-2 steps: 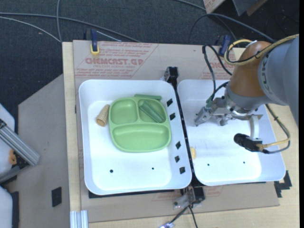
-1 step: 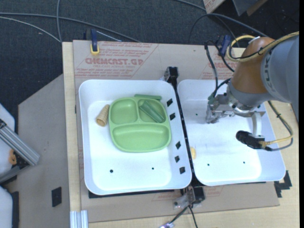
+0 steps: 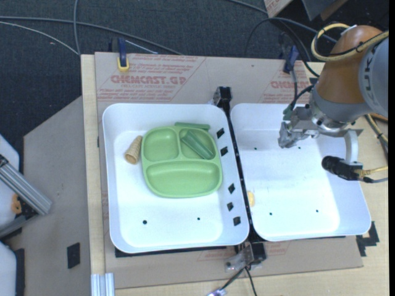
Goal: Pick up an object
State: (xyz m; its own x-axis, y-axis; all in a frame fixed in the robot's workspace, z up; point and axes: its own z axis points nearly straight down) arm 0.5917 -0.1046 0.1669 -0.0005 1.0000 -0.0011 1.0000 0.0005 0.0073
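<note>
A green divided plate [image 3: 182,163] lies in the left bin [image 3: 123,221], with a darker green piece [image 3: 199,143] in its upper right compartment. A tan cone-shaped object [image 3: 133,150] rests just left of the plate. A small yellowish object [image 3: 250,198] sits at the left edge of the right bin [image 3: 308,221], beside the divider. My gripper [image 3: 289,139] hangs over the upper part of the right bin, pointing down, with nothing visible between its fingers. The view does not make clear how the fingers stand.
The bins sit on a cardboard sheet [image 3: 154,73] held by blue clamps [image 3: 122,53]. A black cable connector [image 3: 336,165] hangs off the arm over the right bin. A metal rail [image 3: 21,187] lies off the bench at the left.
</note>
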